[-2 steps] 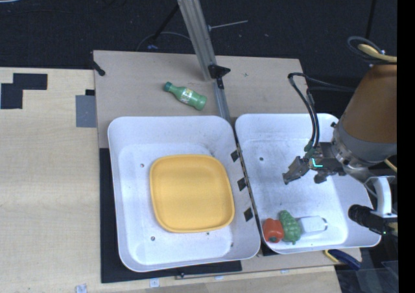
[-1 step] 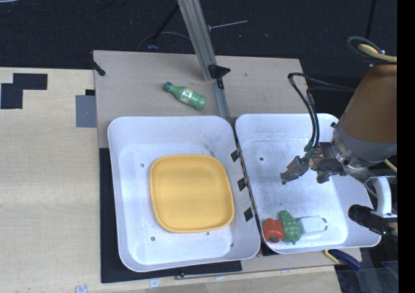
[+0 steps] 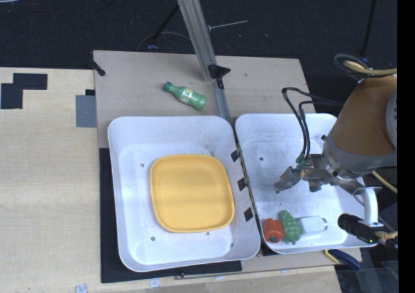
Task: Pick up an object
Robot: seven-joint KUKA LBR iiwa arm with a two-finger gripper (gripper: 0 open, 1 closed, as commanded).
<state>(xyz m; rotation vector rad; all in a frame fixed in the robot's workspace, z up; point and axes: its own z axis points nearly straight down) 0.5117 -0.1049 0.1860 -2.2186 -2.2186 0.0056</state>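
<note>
Claw [image 3: 285,183] hangs over the right bin [image 3: 272,139]; its grip state is unclear.

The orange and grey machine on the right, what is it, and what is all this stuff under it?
That is a robot arm, photographed from one camera fixed above the bench and looking down at a slant. At its end is a gripper for picking things up; it hangs over the right bin, with nothing visibly held. That bin has a red and green toy near its front edge. The left bin holds a yellow plate. A green bottle lies on its side on the board behind the bins, beside a slanted metal rail.
</note>
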